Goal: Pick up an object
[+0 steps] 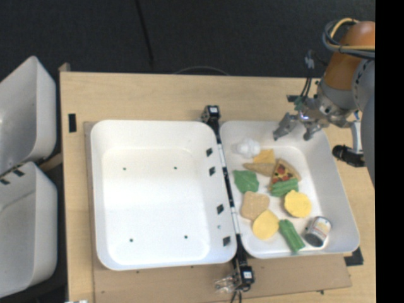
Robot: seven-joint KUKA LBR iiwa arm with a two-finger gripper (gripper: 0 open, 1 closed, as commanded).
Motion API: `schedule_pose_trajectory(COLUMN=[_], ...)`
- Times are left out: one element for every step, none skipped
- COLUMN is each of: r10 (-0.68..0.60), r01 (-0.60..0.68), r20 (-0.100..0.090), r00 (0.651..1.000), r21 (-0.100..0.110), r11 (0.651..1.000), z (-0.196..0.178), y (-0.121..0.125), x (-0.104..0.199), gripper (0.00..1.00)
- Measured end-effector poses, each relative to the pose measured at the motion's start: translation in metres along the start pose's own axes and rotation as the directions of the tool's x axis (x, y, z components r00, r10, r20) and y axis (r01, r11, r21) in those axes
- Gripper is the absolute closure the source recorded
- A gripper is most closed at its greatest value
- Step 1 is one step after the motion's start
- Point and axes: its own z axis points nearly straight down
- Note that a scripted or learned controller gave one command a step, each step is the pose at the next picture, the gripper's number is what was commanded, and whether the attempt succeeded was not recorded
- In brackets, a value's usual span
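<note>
The right bin [331,169] holds several toy foods: a white lump [248,148], a yellow wedge [265,156], a pizza slice [285,170], a green leaf piece [246,181], a tan toast [254,204], two yellow rounds [297,204] [266,225], a green stick [291,236] and a small metal can [316,231]. My gripper [296,129] hangs open over the bin's far right corner, above and right of the foods, with nothing between its fingers.
The left bin [101,169] lies beside the right one, joined by a hinge strip with black clips [222,188]. White containers [22,118] stand off the bench's left edge. A dark cable [142,24] runs across the floor behind.
</note>
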Motion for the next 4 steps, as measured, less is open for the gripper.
schedule_pose_trajectory(r10=[0.001,0.001,-0.001,-0.001], r01=[-0.001,-0.001,0.001,0.001], r20=[0.002,0.006,0.004,0.004], r00=[1.0,1.0,1.0,1.0], r21=[0.001,-0.005,0.0,-0.002], r11=[1.0,1.0,1.0,1.0], z=[0.05,0.036,0.016,-0.006], y=[0.006,0.007,0.005,0.006], x=[0.044,0.041,0.037,0.035], gripper=[0.0,1.0,1.0,1.0])
